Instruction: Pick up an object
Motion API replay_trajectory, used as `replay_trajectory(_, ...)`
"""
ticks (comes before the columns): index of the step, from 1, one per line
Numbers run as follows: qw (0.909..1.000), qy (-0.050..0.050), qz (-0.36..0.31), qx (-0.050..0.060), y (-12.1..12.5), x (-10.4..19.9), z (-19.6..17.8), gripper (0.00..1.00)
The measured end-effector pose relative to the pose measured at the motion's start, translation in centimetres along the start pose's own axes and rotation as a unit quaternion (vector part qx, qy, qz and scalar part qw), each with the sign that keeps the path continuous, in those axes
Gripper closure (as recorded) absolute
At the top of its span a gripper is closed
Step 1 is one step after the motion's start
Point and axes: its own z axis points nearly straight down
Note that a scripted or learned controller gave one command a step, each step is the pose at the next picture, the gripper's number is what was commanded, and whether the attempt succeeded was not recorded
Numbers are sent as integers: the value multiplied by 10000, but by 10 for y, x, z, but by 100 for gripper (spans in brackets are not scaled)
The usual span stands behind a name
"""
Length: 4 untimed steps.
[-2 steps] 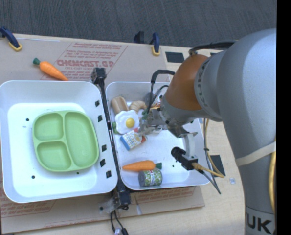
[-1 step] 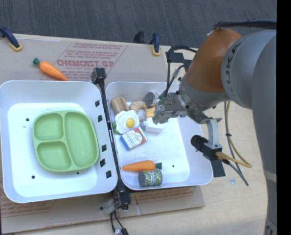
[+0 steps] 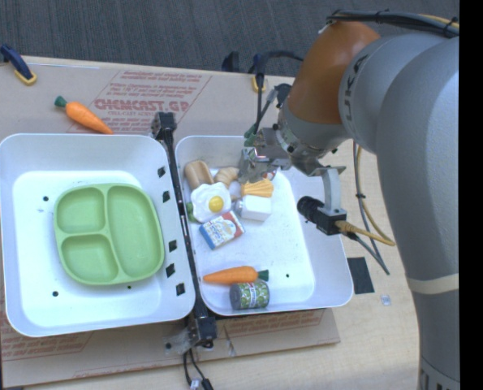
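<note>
At the far left corner of the bench lies a loose carrot (image 3: 84,115) on the cardboard sheet (image 3: 148,88), well outside either bin. The left bin (image 3: 14,218) holds a green divided tray (image 3: 107,234) set near its middle. Across the black clip strip (image 3: 174,210), the right bin (image 3: 326,287) carries the candidates for picking: a bread roll (image 3: 197,172) near its far left corner, a fried egg toy (image 3: 211,199) just below it, a small printed carton (image 3: 222,231) toward the middle, a white block (image 3: 256,207) with a yellow corn piece (image 3: 258,188) touching its far side, then a second carrot (image 3: 234,275) and a green can (image 3: 250,296) along the near edge. The gripper (image 3: 257,159) hangs low at the far edge of the right bin, just above the corn piece and beside the roll; I cannot tell how its claw stands, since the wrist hides it. This looks like the descent onto a target, most likely the corn piece or its neighbour. The next move calls for a straight drop and a clean close, because the crowded cluster leaves little room and a neighbour could be nudged aside.
</note>
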Motion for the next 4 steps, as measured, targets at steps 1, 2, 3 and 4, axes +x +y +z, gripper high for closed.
replay_trajectory(1,10000,-8,-31,-17,1,0,-11,100)
replay_trajectory(2,10000,-4,0,1,36,18,6,100)
replay_trajectory(3,10000,-10,-32,-11,37,18,-4,100)
replay_trajectory(4,10000,-6,11,-29,-34,31,-40,100)
